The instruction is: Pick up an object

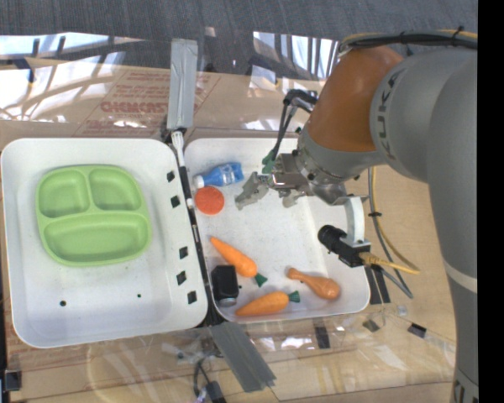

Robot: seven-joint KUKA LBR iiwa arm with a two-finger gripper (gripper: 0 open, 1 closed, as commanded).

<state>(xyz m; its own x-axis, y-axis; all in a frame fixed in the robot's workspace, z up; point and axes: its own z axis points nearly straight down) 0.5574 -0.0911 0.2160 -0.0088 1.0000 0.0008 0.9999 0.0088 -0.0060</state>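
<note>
— Two shallow white bins sit side by side on the bench; what's in each?

— The left white bin [17, 225] carries a green three-compartment plastic tray [92, 215]. The right white bin [273, 225] has a blue bottle-like item [222, 175] at 10 o'clock, a round orange ball [208, 200] just below it, two orange toy carrots [235, 259] [265, 304] toward 6 o'clock, a small black block [225, 282] at 7 o'clock, and a tan toy drumstick [315, 285] at 5 o'clock.

— And the gripper?

— The grey two-finger gripper [252, 190] hangs at the bin's 12 o'clock, near the blue item; nothing shows between its fingers, which look slightly parted.
</note>
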